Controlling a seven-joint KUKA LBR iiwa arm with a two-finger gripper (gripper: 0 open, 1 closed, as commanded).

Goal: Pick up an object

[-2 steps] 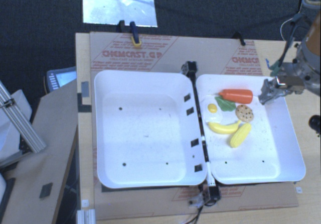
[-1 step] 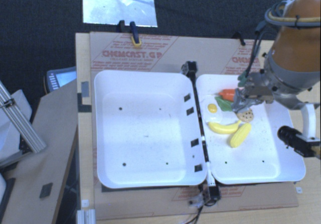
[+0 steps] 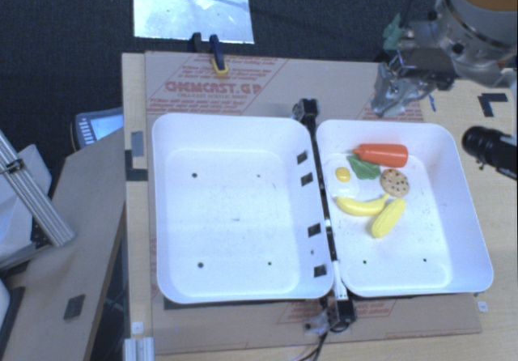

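Camera view: red "CHEMCAST" lettering [image 3: 213, 86] on board [image 3: 243, 76] behind bins.

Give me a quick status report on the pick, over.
Pincer hangs above the right bin's far rim, nothing seen in it. Carrot, cookie, banana and corn lie clustered in the bin. Nothing blocking them.

Arm [image 3: 477, 3] cut off at top-right edge; pincer [image 3: 394, 100] fingertips blurred.

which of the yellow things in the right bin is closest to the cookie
The corn cob, lying tilted just below the cookie. The banana sits further left, and the small egg is furthest left.
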